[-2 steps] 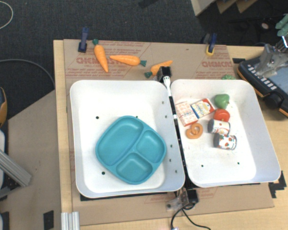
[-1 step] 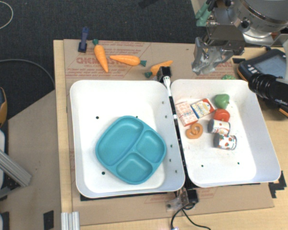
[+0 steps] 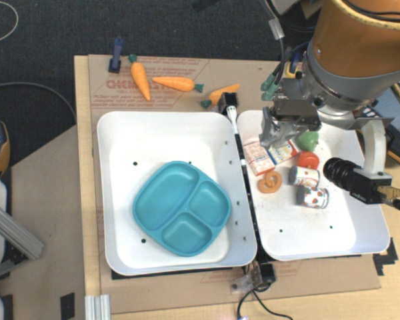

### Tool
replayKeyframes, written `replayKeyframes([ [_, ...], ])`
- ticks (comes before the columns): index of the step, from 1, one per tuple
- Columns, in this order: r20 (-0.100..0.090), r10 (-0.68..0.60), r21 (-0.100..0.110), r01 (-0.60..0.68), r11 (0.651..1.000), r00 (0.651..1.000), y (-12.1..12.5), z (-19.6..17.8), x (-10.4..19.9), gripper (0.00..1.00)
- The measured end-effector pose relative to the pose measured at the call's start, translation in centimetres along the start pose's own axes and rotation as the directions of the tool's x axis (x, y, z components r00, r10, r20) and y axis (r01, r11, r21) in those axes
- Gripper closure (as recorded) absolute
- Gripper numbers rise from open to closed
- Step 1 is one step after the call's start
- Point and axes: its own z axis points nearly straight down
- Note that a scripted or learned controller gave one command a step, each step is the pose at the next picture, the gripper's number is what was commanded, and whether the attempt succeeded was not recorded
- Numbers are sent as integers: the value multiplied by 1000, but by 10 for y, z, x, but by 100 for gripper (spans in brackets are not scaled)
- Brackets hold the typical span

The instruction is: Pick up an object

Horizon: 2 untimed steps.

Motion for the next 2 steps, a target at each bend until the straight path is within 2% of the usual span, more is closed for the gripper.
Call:
replayKeyframes([
  [1, -3, -2, -17, 2, 1000, 1000, 2, -17, 1, 100],
  [2, -1, 2, -8, -2, 1000, 1000, 93, 98, -36, 100],
])
